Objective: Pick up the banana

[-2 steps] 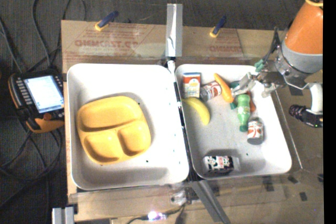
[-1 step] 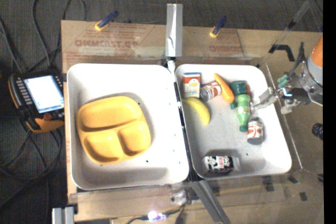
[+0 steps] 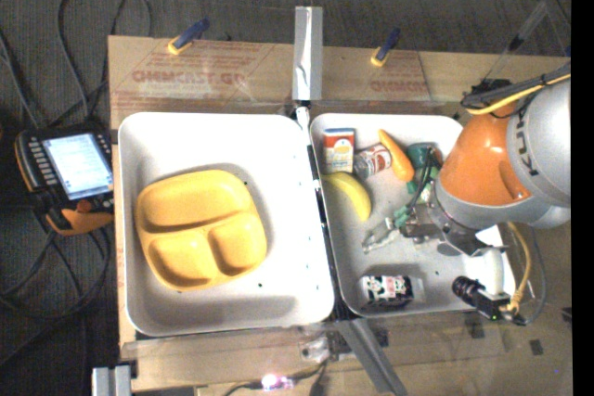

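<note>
Yellow banana (image 3: 351, 196) lies just left of the hand (image 3: 382, 234), long axis running up-left to down-right; hand's grip state unclear.

Brown bench (image 3: 232, 79), two white bins side by side, left bin (image 3: 130, 292), right bin (image 3: 348, 287)

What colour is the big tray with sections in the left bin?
Yellow. The divided tray shows plainly in the camera view, lying in the left bin.
</note>
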{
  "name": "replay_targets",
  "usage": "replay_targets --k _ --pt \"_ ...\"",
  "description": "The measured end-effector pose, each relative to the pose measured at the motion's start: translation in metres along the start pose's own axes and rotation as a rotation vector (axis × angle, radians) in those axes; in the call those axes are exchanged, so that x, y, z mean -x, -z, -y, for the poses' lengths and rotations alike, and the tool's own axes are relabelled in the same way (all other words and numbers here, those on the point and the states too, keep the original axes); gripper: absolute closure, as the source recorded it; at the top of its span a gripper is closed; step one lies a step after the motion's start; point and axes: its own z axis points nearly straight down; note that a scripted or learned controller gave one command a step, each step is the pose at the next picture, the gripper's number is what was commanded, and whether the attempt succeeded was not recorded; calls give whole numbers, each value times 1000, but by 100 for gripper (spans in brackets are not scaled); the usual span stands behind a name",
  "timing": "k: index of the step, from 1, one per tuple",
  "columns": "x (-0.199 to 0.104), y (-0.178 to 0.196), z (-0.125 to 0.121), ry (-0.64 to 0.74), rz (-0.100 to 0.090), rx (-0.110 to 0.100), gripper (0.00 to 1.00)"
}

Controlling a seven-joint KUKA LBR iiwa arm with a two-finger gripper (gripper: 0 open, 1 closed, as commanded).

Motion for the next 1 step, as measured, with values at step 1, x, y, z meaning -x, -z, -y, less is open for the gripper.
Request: replay_targets --k 1 --pt "-6 -11 -63 246 10 15 0"
